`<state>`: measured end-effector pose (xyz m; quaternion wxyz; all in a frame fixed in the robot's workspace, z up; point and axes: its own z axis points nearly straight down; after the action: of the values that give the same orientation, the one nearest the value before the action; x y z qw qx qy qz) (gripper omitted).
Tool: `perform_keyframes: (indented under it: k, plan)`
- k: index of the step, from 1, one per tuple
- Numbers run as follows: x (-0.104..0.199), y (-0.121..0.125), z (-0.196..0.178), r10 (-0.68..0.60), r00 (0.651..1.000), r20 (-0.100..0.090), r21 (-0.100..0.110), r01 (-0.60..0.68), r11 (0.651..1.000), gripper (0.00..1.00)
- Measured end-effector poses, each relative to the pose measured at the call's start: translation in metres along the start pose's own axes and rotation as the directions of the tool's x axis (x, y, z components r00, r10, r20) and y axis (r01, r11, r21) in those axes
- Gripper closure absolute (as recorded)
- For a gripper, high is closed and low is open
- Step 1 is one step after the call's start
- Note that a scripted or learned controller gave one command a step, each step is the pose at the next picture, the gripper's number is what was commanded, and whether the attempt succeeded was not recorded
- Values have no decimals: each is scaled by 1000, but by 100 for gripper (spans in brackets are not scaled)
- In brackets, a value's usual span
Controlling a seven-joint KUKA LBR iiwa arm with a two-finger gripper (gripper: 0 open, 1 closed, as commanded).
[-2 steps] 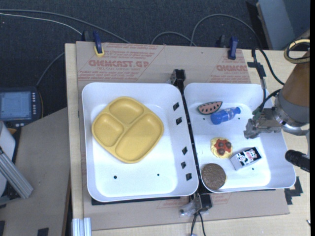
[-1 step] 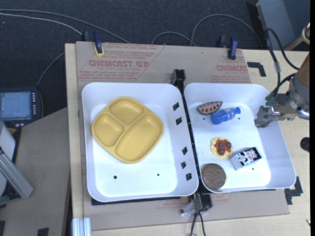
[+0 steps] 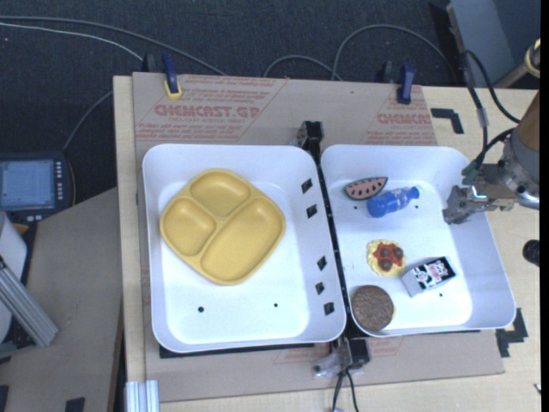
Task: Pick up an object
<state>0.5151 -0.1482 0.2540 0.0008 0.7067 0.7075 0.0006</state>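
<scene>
The right bin (image 3: pixel 480 256) holds several small items: a watermelon slice (image 3: pixel 365 186), a blue bottle (image 3: pixel 392 202), a small pizza (image 3: pixel 386 257), a black-and-white carton (image 3: pixel 427 275) and a brown round cookie (image 3: pixel 372 306). My gripper (image 3: pixel 463 204) hangs over the right bin's right side, to the right of the blue bottle and apart from it. Nothing shows between its fingers.
The left bin (image 3: pixel 171 316) carries a yellow divided plate (image 3: pixel 222 225). A black divider with clips (image 3: pixel 322 230) runs between the two bins. Cables trail over the dark floor behind the bench, and blue clamps (image 3: pixel 171 82) hold the board's back edge.
</scene>
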Motion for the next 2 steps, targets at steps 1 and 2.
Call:
perform_keyframes:
  k: [1, 2]
  plan:
    - [56, -2, 15, -5, 1000, -4, 5, 5, 1000, 100]
    - [105, -2, 26, -5, 1000, -4, 5, 5, 1000, 100]
